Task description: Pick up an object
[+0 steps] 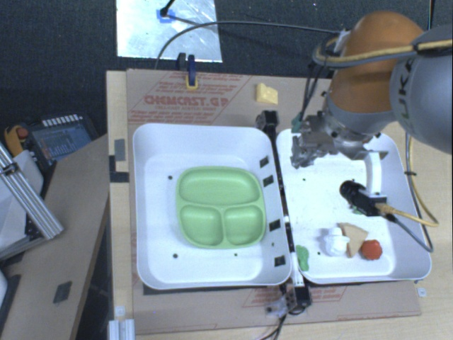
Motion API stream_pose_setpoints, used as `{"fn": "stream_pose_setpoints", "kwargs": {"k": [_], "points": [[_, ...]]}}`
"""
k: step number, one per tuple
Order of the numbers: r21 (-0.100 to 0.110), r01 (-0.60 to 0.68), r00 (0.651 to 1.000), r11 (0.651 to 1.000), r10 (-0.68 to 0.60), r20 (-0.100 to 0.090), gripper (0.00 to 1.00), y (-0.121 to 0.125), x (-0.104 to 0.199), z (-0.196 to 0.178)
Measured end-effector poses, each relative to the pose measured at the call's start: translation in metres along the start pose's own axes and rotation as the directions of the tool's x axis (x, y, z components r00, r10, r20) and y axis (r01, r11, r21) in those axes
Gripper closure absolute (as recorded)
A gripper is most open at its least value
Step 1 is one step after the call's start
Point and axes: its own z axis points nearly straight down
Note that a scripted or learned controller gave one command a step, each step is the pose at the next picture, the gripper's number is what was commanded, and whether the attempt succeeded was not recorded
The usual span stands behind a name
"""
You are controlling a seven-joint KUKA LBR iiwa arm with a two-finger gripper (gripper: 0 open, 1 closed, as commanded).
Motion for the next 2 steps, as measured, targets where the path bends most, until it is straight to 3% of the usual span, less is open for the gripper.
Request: {"fn": "stream_pose_setpoints", "kwargs": {"k": [2], "points": [[0.001,0.0,1.0,1.0,0.0,0.0,1.0,-0.053,0.084,0.015]]}}
